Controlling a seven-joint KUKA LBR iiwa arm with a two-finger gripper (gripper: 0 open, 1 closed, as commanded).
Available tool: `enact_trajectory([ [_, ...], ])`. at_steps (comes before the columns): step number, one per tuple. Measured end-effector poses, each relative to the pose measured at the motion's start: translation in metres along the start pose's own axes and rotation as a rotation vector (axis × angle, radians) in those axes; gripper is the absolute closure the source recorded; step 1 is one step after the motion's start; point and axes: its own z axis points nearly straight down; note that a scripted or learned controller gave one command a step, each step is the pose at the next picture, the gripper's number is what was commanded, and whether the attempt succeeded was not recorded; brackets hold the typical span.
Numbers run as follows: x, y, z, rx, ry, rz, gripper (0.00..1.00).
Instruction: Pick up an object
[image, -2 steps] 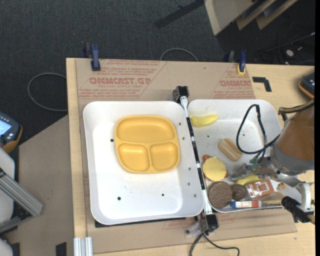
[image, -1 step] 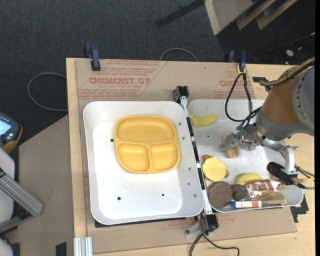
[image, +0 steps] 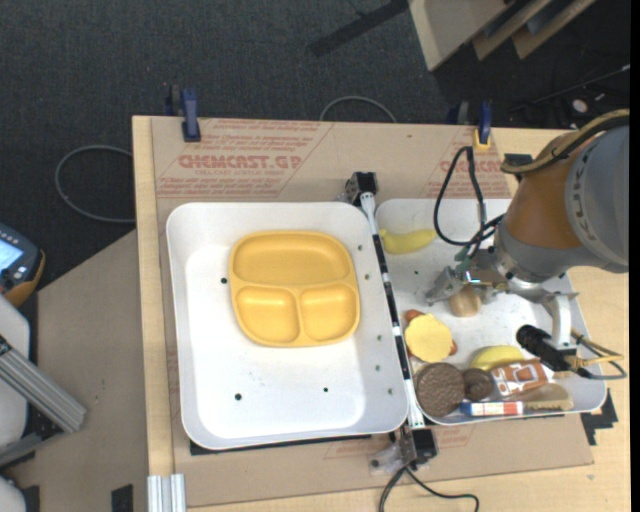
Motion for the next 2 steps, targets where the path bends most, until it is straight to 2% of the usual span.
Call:
enact_trajectory([
  [1, -0.002, 0.0, -0.01, -0.003, -0.002, 0.002, 1.0],
  [2, 0.087, 0.023, -0.106, -0.012, 0.0, -0.006, 1.0],
])
